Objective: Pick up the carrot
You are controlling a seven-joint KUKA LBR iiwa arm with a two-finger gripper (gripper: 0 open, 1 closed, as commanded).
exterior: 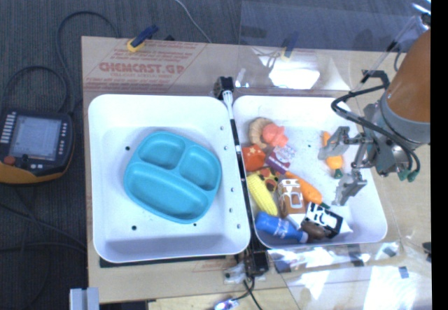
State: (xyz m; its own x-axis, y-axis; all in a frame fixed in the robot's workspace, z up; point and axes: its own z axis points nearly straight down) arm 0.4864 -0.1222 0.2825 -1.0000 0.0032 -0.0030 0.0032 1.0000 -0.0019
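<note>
A: While the gripper (344,165) hangs spread wide by the right bin's (378,214) far wall, bare floor lies beneath.

B: Carrot (306,189)? Orange, slanted, mid-bin beside the corn (260,192).

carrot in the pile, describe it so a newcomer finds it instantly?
Go to the right white bin and its heap of toy food along the left side. The smooth orange tapered carrot lies at the heap's right edge, slanting, right of the yellow ridged corn cob.
</note>
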